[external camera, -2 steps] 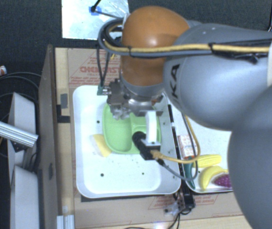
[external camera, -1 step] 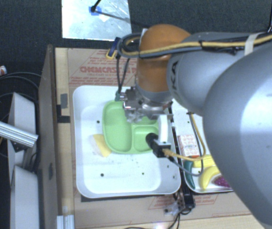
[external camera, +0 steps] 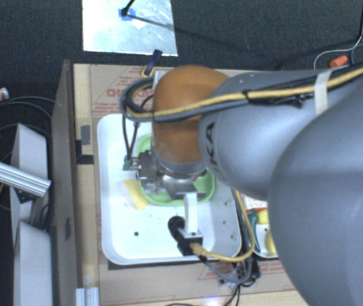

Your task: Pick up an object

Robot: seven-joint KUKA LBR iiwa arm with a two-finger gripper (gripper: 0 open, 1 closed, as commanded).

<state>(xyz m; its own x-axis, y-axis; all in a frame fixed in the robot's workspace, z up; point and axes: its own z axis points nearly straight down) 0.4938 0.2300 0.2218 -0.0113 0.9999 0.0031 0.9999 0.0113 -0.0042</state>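
The grey arm with its orange band (external camera: 185, 110) reaches from the right over the left white bin (external camera: 114, 228). Its wrist (external camera: 172, 174) sits low over a green round object (external camera: 169, 195), most of which it covers. A pale yellow piece (external camera: 135, 195) lies just left of the green one on the bin floor. The gripper itself is hidden under the wrist, so its relation to the objects is unclear.
The right bin (external camera: 264, 234) is mostly covered by the arm; a colourful packet and something yellow show at its left edge. Black and yellow cables (external camera: 188, 238) hang over the left bin's front. Cardboard (external camera: 111, 85) lines the bench behind the bins.
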